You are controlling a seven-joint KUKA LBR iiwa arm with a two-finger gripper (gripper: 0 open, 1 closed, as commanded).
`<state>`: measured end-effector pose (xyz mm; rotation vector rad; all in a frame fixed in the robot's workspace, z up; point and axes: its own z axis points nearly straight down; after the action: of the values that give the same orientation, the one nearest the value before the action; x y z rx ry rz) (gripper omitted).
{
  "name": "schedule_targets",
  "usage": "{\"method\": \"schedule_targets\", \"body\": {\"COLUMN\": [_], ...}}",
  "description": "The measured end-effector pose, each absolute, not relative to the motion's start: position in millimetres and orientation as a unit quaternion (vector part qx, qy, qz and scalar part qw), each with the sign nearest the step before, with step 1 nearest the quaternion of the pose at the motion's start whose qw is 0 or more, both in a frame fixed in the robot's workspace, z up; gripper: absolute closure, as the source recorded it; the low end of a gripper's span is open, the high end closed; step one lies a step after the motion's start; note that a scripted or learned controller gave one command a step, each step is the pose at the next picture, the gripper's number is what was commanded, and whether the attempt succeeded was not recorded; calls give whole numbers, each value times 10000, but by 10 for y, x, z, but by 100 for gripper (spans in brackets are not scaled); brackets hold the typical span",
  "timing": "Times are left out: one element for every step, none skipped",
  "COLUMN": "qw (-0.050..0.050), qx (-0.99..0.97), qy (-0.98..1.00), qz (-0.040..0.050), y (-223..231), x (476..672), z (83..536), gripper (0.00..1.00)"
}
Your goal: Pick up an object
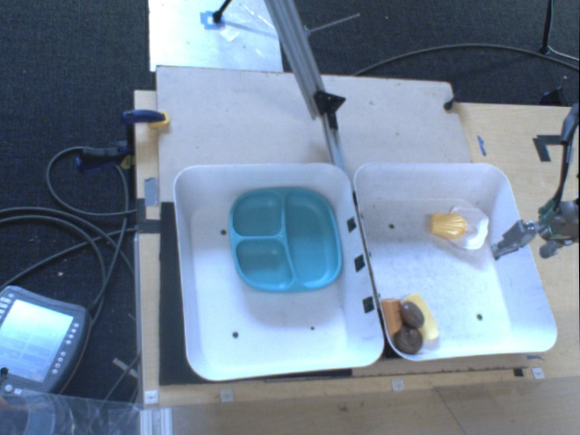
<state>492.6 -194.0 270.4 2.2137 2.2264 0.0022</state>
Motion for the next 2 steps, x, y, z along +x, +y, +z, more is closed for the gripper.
{"method": "schedule_targets", "body": {"qw": [11, -12], "qx": [7059, 7070], "qy": [7083, 7072], "qz": [9, -7], "y": [-1940, -2012], "x": [4926, 4987], "z": [2706, 2141], "gripper": [0, 0]}}
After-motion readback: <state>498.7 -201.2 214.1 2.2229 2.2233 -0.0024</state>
